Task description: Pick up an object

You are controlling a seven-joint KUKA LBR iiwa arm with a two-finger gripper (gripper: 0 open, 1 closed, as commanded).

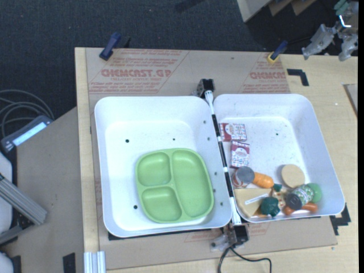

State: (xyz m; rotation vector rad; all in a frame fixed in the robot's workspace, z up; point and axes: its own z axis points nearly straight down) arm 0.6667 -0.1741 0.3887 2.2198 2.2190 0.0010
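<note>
The right bin (pixel 318 131) holds a cluster of small items near its front. Two red-and-white packets (pixel 234 131) (pixel 240 153) lie by the divider. Below them are a small can (pixel 244 176), an orange carrot-like piece (pixel 263 181), a tan round disc (pixel 292 174) and a green bottle (pixel 305 195) lying on its side. A tan flat wedge (pixel 248 201) and a dark green piece (pixel 271 207) sit at the front edge. My gripper (pixel 333 37) hangs at the far top right, beyond the bench and far from every item.
A green three-part plate (pixel 173 183) lies in the left bin (pixel 114 152). Blue and yellow clamps (pixel 110 46) (pixel 277 50) hold the brown board at the back. Cables run off the front edge near the bins' joint (pixel 233 238).
</note>
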